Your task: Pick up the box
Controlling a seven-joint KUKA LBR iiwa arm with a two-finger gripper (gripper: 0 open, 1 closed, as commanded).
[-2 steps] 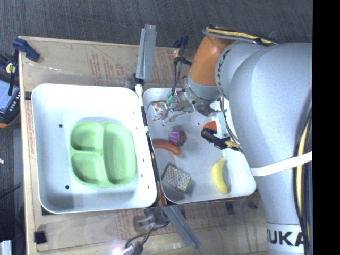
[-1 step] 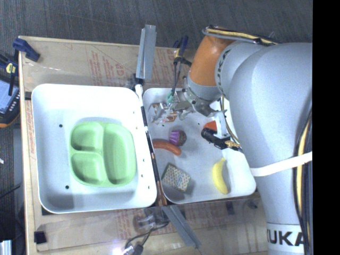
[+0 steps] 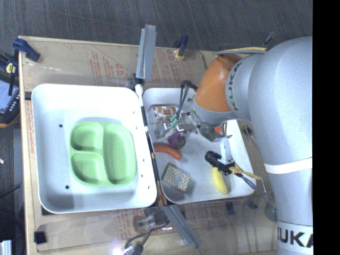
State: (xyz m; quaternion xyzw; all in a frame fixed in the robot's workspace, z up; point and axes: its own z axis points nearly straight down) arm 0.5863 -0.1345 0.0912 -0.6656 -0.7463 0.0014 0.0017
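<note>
A small box (image 3: pixel 161 112) with brown and white print lies at the far left corner of the right bin (image 3: pixel 241 147). My gripper (image 3: pixel 173 122) reaches in from the right and hangs low just at the box's near right side, right above a purple object (image 3: pixel 176 139). The wrist and its metal parts cover part of the box. Nothing shows between the fingers.
In the right bin also lie a red sausage (image 3: pixel 168 152), a patterned square pad (image 3: pixel 176 178) near the front wall, and a yellow banana (image 3: pixel 219 181). The left bin (image 3: pixel 48 116) holds a green divided plate (image 3: pixel 103 153). The arm's grey body covers the right side.
</note>
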